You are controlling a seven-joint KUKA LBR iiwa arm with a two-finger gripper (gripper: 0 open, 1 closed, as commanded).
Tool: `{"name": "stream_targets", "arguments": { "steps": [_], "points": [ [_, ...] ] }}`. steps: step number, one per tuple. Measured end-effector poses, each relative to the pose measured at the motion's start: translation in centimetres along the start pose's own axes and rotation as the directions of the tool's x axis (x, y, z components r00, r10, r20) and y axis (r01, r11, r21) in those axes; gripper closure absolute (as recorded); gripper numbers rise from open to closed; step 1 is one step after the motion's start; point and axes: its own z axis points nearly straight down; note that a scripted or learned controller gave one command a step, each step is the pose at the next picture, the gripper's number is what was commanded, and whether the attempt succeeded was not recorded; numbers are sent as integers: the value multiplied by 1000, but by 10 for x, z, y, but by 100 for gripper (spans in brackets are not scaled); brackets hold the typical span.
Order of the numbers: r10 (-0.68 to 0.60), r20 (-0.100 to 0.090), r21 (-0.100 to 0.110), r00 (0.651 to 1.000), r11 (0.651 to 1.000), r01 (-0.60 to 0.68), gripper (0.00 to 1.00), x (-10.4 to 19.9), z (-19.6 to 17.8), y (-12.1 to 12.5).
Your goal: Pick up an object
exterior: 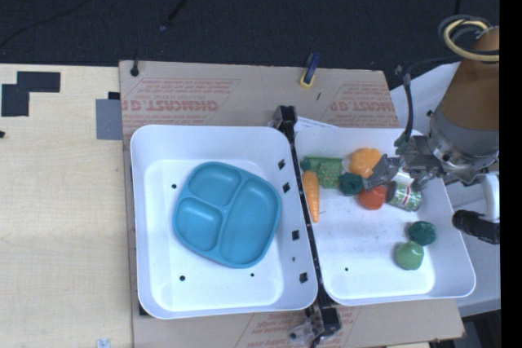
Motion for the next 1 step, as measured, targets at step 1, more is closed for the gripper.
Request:
{"name": "stream_targets", "arguments": {
  "steps": [1],
  "points": [
    [-2,2,-13,1000,1000,2,0,0,-6,2]
  ]
}}
